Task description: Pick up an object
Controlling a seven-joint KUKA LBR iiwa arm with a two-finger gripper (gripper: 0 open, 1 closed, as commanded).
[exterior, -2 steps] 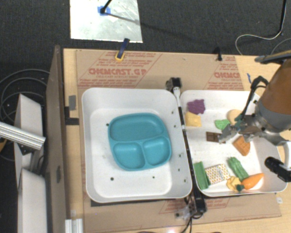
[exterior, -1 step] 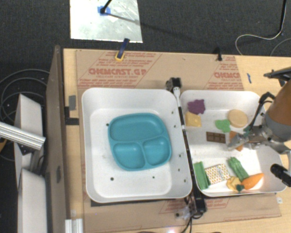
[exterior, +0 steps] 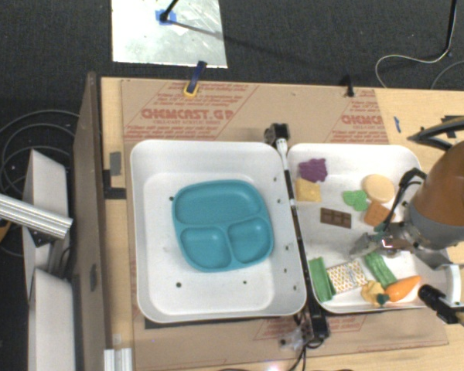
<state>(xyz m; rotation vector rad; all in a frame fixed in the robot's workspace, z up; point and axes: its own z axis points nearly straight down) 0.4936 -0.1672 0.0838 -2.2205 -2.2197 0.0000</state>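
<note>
Overhead slanted view of the bench [exterior: 240, 103], surfaced with a brown sheet printed in red lettering. Two shallow white bins sit side by side at frame centre and right. The left bin [exterior: 151, 207] holds a teal divided plate [exterior: 220, 224] with three compartments, lying flat near the bin's middle. The right bin [exterior: 348, 161] holds a scatter of small toy-food pieces: a purple grape cluster [exterior: 314, 168] at its upper left, a yellow block [exterior: 308, 191] just below that, a dark brown chocolate bar [exterior: 336, 218] near the centre, a light green piece [exterior: 355, 199] and a tan round bun [exterior: 379, 185] toward the upper right, and an orange piece [exterior: 377, 212] partly covered by the arm. Along the lower edge lie a green strip [exterior: 318, 277], a patterned cracker-like piece [exterior: 346, 275], a green ribbed piece [exterior: 381, 267], a small yellow piece [exterior: 371, 291] and an orange carrot [exterior: 403, 287]; several of these touch or overlap and their outlines are hard to separate.

The arm [exterior: 448, 199] enters from the right edge, its orange band cut off by the frame. The gripper [exterior: 377, 243] sits low over the right bin, between the chocolate bar and the green ribbed piece. Its metal parts blur together, so whether it is wide, narrow or holding anything cannot be told.
</note>
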